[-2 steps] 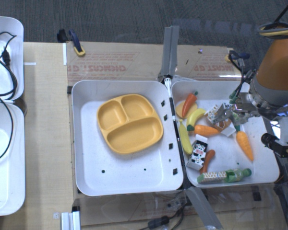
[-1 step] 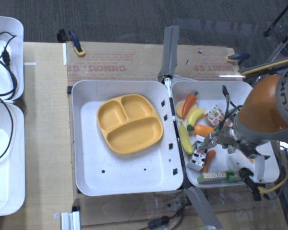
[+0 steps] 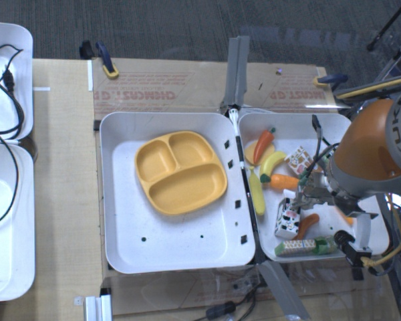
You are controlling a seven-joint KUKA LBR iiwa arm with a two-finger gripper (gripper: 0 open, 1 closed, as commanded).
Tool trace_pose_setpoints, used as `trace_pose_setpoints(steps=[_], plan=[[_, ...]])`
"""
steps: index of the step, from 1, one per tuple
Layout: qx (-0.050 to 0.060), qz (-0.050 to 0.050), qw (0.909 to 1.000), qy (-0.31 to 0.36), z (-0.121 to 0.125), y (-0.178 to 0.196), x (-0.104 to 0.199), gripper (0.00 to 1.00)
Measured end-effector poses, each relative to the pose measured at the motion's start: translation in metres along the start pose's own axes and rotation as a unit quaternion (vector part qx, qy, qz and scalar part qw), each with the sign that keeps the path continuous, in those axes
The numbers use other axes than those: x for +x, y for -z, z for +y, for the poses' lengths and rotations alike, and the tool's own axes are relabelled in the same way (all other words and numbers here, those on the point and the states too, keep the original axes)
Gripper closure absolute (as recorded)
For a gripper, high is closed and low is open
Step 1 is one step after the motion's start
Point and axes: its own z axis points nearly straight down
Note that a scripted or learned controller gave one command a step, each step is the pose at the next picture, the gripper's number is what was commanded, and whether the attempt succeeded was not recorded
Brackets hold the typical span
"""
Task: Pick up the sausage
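Looking into the right bin (image 3: pixel 381 243), we find the sausage (image 3: pixel 307 225) beside a cow-patterned carton (image 3: pixel 288 220); the gripper (image 3: pixel 312 194) hovers above, its grasp indiscernible to us.

- The reddish-brown sausage (image 3: pixel 307 225) lies hemmed in: black-and-white carton (image 3: pixel 288 219) touching its left, green-white box (image 3: pixel 306 247) just below.
- Open white bin floor (image 3: pixel 180 243) lies far left of the fingers.

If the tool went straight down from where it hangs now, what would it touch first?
Probably the sausage, lying just below the tool in the right bin, beside the milk carton. Depth is unclear from this view, so the carton could be hit first.
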Motion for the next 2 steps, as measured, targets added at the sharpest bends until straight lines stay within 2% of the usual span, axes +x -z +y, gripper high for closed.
trace_pose_setpoints(steps=[1, 2], plan=[[0.001, -0.001, 1.0, 0.0, 0.0, -0.001, -0.001, 0.0], [-0.001, 0.002, 0.9982, -0.06, 0.022, -0.015, -0.097, 0.0]])
